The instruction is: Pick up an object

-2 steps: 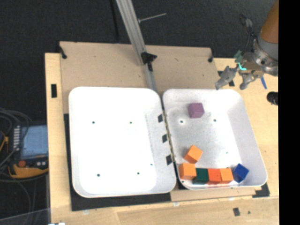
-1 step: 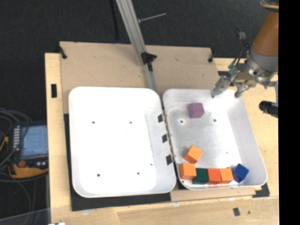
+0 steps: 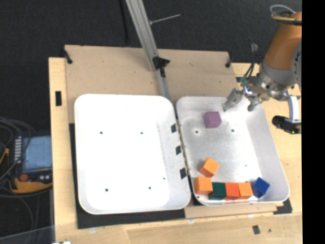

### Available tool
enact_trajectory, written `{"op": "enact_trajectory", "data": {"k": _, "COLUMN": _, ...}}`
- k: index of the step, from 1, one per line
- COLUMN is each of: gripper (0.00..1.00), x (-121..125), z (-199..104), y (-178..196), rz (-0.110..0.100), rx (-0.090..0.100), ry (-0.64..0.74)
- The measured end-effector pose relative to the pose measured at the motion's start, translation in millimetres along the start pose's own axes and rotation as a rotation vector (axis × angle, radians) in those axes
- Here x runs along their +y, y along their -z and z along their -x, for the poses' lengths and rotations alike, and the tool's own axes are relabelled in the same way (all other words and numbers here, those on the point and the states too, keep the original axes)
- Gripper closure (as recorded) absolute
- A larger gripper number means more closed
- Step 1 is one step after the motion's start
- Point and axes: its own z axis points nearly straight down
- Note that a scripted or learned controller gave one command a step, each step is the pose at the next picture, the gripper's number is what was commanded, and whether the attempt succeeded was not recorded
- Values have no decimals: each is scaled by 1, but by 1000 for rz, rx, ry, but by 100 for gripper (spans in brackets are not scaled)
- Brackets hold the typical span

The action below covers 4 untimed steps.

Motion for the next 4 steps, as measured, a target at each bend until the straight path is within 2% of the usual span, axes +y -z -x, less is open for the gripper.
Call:
{"op": "enact_trajectory", "data": {"k": 1, "gripper": 0, "x": 3, "z": 1, "y": -58, "rz": 7, "rx": 1, "ry": -1}}
{"op": "enact_trajectory", "data": {"k": 2, "gripper": 100, "x": 5, "z": 2, "y": -41, "rz": 15, "rx": -4, "ry": 3}}
{"op": "enact_trajectory", "data": {"k": 4, "gripper": 100, "x": -1, "z": 11, "y": 84, "rz": 11, "rx": -1, "ry": -2}}
